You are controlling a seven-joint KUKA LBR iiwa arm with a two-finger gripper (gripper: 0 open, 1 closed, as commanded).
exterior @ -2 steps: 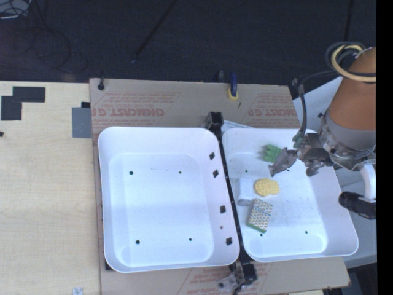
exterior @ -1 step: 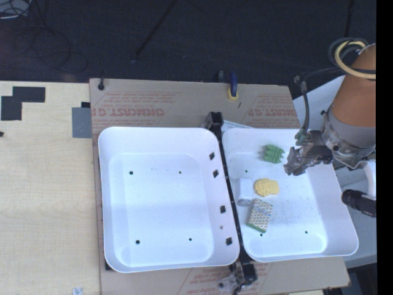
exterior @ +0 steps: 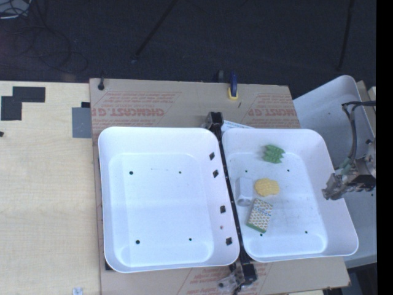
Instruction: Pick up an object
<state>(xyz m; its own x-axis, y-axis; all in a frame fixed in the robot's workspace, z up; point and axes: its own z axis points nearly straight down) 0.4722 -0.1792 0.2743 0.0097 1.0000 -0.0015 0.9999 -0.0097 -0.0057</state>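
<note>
The right bin [exterior: 331,226] holds several small objects. A green leafy piece [exterior: 273,153] lies toward its far side. A round yellow object [exterior: 266,187] sits near the middle, with a small clear item [exterior: 244,191] just left of it. A green-and-white patterned packet [exterior: 260,215] lies in front of them, tilted. My gripper [exterior: 339,187] hovers at the bin's right rim, well to the right of all the objects and touching none.
The left white bin [exterior: 116,165] sits beside the right one, joined by a black clip strip [exterior: 222,183]. Both rest on a cardboard sheet [exterior: 159,106] on the wooden bench. A grey-white panel [exterior: 331,103] stands behind the gripper.
</note>
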